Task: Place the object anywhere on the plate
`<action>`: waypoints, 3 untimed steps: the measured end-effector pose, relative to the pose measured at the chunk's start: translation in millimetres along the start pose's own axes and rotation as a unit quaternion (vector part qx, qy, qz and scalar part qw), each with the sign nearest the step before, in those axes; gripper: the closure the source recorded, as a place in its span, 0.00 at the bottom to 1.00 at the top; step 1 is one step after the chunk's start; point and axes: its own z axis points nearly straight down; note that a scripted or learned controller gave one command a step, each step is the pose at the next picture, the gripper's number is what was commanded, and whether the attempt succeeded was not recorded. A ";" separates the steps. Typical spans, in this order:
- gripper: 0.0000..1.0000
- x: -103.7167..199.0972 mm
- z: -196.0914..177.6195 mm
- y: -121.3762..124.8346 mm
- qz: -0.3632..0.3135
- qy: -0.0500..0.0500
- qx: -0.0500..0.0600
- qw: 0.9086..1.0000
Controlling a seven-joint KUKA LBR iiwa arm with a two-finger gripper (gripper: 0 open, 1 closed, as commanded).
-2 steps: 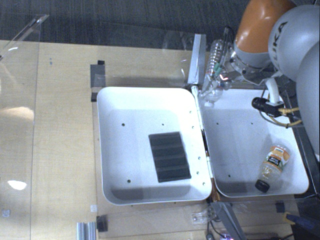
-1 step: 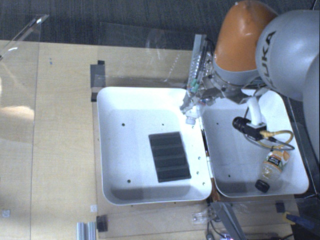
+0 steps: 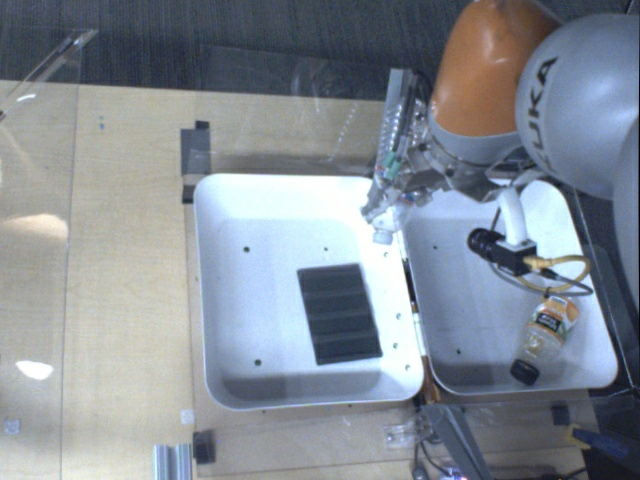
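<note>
1. The left bin [image 3: 230, 298] is the landmark; a dark ribbed plate [image 3: 339, 314] lies flat on its floor, a little right of the middle.
2. The right bin [image 3: 600, 368] sits just beside the left bin, their rims touching along one edge.
3. A small bottle [image 3: 546, 336] with a black cap and an orange label lies on its side in the right bin, well apart from the left bin, near that bin's front right corner.
4. The arm [image 3: 560, 78] reaches in above the right bin's back edge.
5. The gripper [image 3: 383, 208] hangs over the left bin's back right corner, at the shared rim. How far its tips are apart cannot be told; nothing can be seen held there.
</note>
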 end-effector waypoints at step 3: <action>1.00 165.6 54.0 -23.5 -0.017 0.000 0.005 1.000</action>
